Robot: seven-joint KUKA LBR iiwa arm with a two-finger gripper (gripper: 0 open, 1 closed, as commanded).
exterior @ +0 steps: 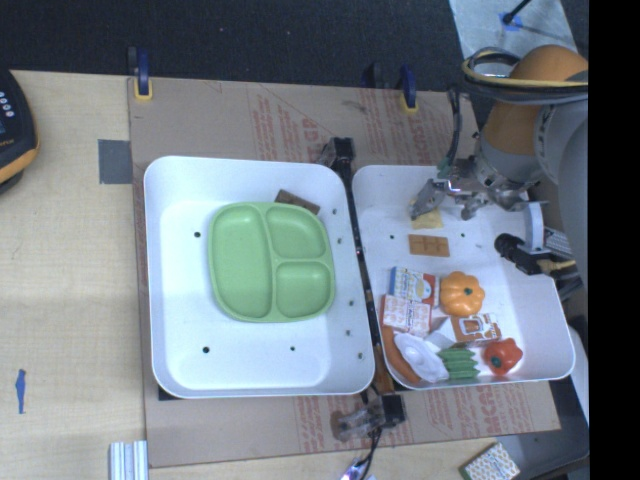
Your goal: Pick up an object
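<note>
My gripper (431,204) hangs low over the far part of the right bin (560,368), just beyond a tan square cracker (428,245). Nothing shows in its grasp. Nearer the front of that bin lie an orange pumpkin (461,293), a red pepper (503,356), a printed red and white carton (409,302), a small labelled box (476,328), a white crumpled piece (420,358) and green beans (458,362).
The left bin (180,363) holds a green divided plate (270,261) with a small brown item (298,202) behind it. A black clip (342,151) sits between the bins at the far edge. The arm (530,98) fills the upper right.
</note>
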